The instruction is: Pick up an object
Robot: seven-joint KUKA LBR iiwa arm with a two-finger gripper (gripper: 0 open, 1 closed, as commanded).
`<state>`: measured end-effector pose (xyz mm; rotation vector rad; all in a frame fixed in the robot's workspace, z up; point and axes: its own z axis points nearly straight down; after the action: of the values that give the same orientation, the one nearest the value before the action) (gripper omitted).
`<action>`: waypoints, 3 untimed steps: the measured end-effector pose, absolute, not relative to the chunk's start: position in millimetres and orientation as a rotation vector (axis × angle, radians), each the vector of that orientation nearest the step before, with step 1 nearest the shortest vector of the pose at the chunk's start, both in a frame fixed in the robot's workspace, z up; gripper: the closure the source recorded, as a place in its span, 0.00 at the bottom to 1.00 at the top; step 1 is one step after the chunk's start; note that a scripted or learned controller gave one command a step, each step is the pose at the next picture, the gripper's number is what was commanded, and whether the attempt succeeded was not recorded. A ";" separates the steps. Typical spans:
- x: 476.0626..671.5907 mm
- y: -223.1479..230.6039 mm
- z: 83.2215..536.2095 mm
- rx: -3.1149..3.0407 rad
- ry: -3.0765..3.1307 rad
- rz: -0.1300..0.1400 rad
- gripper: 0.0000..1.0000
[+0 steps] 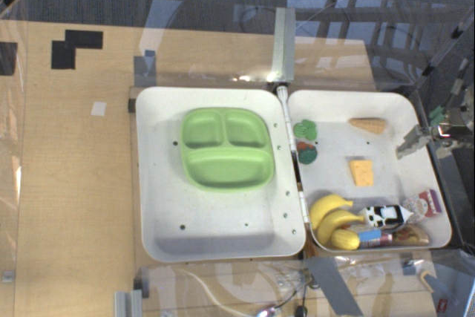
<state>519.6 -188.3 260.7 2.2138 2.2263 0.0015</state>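
Hovering at the right bin's (pixel 415 111) right rim, the tool (pixel 410 144) leaves its grip unclear. Inside lie bananas (pixel 332 217), a cheese square (pixel 362 172) and a bread wedge (pixel 369 125), well apart from it.

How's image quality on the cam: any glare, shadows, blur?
Camera view: reflections streak the clear panels around the bench; a soft shadow lies along the near wall of the left bin; the green tray is sharp; the pincer at the right bin's edge is small and slightly soft.
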 end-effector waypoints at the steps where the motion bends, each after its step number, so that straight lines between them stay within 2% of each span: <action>1: 558.8 -166.4 145.3 2.085 2.350 0.000 0.00; 2: 561.0 -166.7 155.3 2.084 2.347 0.004 1.00; 3: 561.0 -166.7 155.3 2.084 2.347 0.004 0.00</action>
<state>561.0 -166.7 155.3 2.0841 2.3468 0.0039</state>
